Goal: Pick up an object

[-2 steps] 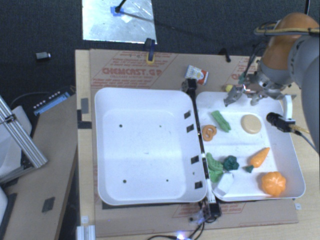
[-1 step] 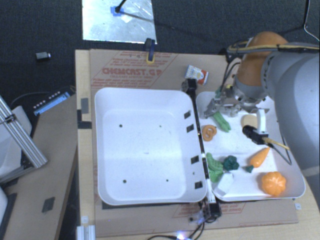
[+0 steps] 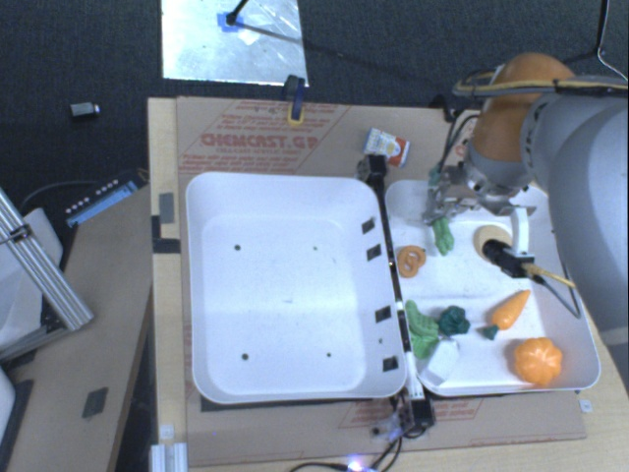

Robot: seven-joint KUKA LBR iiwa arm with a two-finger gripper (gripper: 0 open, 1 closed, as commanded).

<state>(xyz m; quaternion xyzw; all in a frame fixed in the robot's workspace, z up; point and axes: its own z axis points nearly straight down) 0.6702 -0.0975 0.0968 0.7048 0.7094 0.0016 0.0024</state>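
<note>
Left of the jaws you have the left bin (image 3: 285, 283), bare white. Below-left of them, in the right bin (image 3: 590, 362), lies a pretzel (image 3: 411, 260), and lower still some lettuce (image 3: 422, 328) and a dark green piece (image 3: 453, 319).

The gripper (image 3: 442, 212) hangs low at the right bin's far end, directly over a green pepper (image 3: 443, 235), which touches or nearly touches its tips. Whether the jaws are open or closed on it you cannot tell.

Below-right sit a carrot (image 3: 509, 309) and an orange (image 3: 537, 359).

This looks like the grasp step; next, confirm the close, then lift straight up.
</note>
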